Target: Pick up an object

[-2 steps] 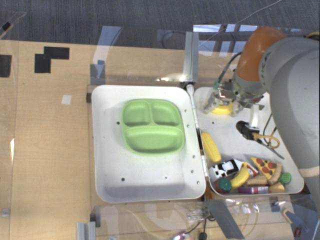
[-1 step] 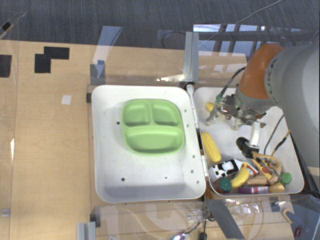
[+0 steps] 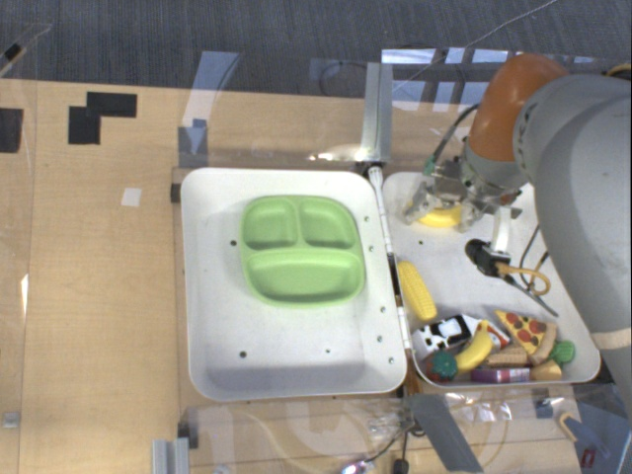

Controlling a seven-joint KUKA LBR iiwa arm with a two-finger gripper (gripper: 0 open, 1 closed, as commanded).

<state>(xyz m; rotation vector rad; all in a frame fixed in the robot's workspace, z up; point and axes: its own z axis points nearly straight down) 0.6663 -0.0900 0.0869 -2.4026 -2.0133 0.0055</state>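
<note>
My gripper point(image 3: 446, 203) is down in the far part of the right bin point(image 3: 464, 275), under the orange-banded wrist. A small yellow object point(image 3: 440, 218) lies directly beneath it and is partly hidden by it; I cannot tell whether the two touch. Along the right bin's left wall lies a yellow corn cob point(image 3: 416, 292). At the near end sit a black-and-white cow toy point(image 3: 444, 332), a banana point(image 3: 477, 347), a pizza slice point(image 3: 524, 332), a green ball point(image 3: 563, 352) and a dark red marker point(image 3: 499, 374).
The left bin point(image 3: 212, 354) holds a green divided plate point(image 3: 301, 248) in its middle. A metal divider point(image 3: 388, 255) separates the two bins. The arm's grey body covers the right side of the right bin.
</note>
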